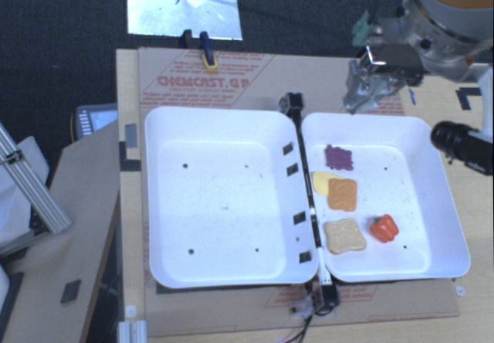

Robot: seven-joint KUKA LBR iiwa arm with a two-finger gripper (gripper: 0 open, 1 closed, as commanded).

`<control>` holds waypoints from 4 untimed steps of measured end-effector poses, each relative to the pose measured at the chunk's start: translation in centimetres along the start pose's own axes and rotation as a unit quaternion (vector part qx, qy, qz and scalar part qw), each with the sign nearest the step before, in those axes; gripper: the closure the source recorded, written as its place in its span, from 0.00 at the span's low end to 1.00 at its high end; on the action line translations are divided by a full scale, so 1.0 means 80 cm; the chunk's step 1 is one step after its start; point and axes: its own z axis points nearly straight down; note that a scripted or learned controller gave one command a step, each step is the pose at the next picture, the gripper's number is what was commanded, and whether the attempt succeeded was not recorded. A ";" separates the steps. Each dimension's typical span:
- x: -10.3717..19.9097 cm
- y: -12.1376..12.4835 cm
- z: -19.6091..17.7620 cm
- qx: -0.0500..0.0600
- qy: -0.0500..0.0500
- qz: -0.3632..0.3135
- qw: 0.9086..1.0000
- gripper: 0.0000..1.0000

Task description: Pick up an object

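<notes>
While the gripper [369,93], its hold impossible to tell, hangs at upper right, the purple grapes [338,156], orange slice [343,195], toast [344,236] and red pepper [384,228] lie unpicked in the right bin [440,256].

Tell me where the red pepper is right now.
The red pepper lies in the right bin, toward its near right part, just right of the toast slice and below-right of the orange piece.
</notes>
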 end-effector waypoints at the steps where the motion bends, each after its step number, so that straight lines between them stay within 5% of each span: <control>1: 0.100 0.000 0.142 0.006 -0.002 0.002 1.000 1.00; 2: 0.094 0.003 0.119 0.000 -0.001 0.006 1.000 1.00; 3: 0.120 0.019 -0.006 -0.004 0.001 0.005 1.000 1.00; 4: 0.119 0.018 0.001 0.001 -0.001 0.005 1.000 0.00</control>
